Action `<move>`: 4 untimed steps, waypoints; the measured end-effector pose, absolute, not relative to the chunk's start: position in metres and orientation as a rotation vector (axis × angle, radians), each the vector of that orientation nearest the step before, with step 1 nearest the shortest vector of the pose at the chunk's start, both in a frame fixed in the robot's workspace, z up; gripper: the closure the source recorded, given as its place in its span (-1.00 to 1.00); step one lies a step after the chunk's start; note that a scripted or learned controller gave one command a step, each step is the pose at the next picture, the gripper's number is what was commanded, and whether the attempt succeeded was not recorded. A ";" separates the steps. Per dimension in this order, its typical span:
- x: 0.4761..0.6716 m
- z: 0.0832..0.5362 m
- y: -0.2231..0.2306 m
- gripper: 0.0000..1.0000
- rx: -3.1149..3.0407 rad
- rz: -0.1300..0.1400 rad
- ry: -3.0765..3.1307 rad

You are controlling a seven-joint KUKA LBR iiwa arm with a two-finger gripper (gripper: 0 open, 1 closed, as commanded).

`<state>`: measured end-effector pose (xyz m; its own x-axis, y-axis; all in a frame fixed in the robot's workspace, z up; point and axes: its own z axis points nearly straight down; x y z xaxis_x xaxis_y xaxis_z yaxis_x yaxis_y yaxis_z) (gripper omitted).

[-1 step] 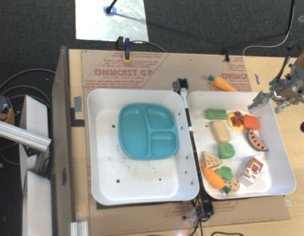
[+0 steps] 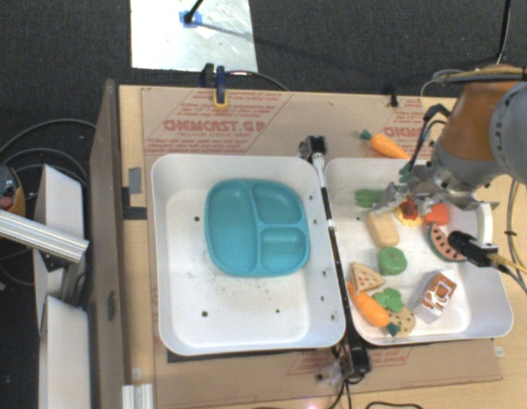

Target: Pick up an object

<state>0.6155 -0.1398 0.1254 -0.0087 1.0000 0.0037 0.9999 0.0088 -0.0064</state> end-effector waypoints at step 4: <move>0.532 0.096 -0.134 1.00 -2.222 -0.007 -2.227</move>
